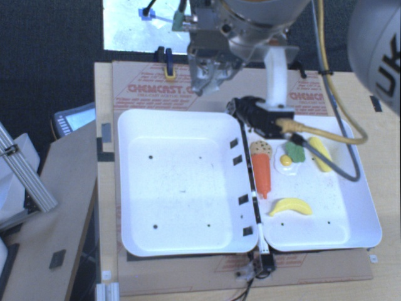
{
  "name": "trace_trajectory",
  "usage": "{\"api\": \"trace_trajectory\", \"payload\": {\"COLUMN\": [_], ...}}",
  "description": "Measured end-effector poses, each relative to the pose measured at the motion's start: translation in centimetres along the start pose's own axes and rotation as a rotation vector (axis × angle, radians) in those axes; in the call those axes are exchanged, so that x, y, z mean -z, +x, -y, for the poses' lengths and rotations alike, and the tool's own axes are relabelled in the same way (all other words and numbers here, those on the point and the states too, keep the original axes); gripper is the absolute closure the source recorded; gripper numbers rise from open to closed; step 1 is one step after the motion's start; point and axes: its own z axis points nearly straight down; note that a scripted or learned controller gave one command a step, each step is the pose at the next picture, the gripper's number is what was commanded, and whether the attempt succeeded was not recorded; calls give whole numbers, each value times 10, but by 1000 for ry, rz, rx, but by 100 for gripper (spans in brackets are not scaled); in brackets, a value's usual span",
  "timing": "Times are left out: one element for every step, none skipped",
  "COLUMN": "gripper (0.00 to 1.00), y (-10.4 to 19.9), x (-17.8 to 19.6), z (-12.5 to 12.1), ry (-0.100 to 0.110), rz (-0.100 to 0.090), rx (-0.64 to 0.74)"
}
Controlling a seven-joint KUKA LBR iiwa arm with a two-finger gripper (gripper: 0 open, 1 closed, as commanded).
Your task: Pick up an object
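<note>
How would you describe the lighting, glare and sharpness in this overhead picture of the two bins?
In the camera view, lighting is even and soft: the left bin shows only faint shading along its walls. A bright washed-out patch glares at the top. The arm's grey body, nearest the lens, looks blurred, and so does the claw; the carrot and banana read fairly sharp.

Light: bright, cool | Glare: white bins (pixel 182 231) shine | Shadows: soft, faint | Blur: my arm (pixel 376 36) up close looks fuzzy | Background: dark
</note>
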Motion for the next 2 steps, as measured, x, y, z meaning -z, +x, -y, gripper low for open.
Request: {"api": "trace_trajectory", "payload": {"gripper": [0,0], "y": [0,-17], "x": [-3,-184], "z": [1,32], "ry": [6,21], "rz": [2,10], "rx": [1,-1]}}
